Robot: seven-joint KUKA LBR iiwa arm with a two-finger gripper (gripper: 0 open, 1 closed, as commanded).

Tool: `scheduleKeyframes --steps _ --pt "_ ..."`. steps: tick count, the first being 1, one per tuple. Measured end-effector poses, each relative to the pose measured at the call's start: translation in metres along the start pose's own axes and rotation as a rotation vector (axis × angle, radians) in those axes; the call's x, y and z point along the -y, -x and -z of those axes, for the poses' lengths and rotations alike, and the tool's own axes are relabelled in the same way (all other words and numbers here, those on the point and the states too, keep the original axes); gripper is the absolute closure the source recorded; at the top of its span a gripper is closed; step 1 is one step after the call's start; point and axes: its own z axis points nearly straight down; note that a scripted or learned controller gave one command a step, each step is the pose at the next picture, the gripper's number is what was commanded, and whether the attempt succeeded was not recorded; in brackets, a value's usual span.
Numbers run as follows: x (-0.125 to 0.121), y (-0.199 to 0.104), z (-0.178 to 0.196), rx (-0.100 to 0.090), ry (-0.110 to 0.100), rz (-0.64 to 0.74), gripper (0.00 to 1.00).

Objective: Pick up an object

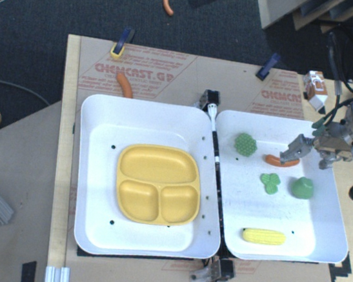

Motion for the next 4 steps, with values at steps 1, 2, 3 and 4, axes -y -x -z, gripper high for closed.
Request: scheduleKeyframes --steps 1,2,3,4 --pt "-0.002 0.0 0.006 0.002 0.013 0.003 0.0" --pt "-0.007 0.0 -0.037 0.0 0.007 0.002 0.0" --pt "-0.002 0.007 -0.086 0.0 0.006 0.001 0.0" --pt "0.005 0.0 -0.146 -0.001 0.004 0.002 0.0"
